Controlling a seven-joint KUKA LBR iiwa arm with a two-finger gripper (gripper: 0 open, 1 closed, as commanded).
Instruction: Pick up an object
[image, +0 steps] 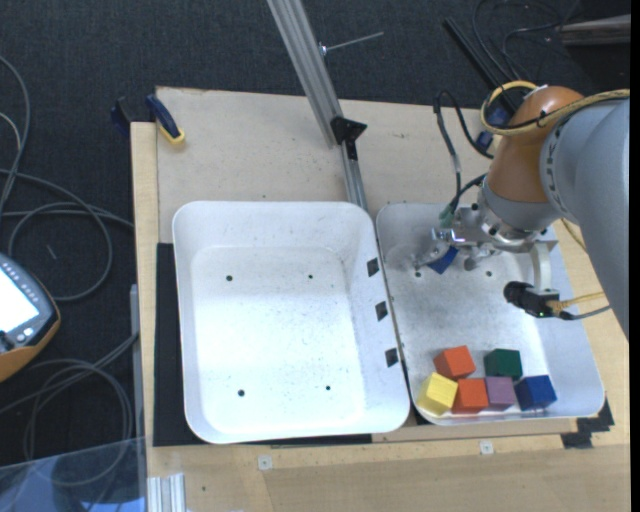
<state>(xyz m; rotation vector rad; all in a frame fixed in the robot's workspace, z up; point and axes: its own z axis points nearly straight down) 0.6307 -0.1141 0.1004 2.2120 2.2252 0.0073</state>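
Below, wooden bench (250, 150) bears two white bins (270, 320); dark carpet (70, 120) around.

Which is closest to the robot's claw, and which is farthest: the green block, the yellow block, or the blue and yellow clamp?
Measured from the gripper in the camera view:
1. Green block, in the right bin, below the gripper.
2. Yellow block, at that bin's near edge, a little farther.
3. Clamp, far off at the bench's top left corner.
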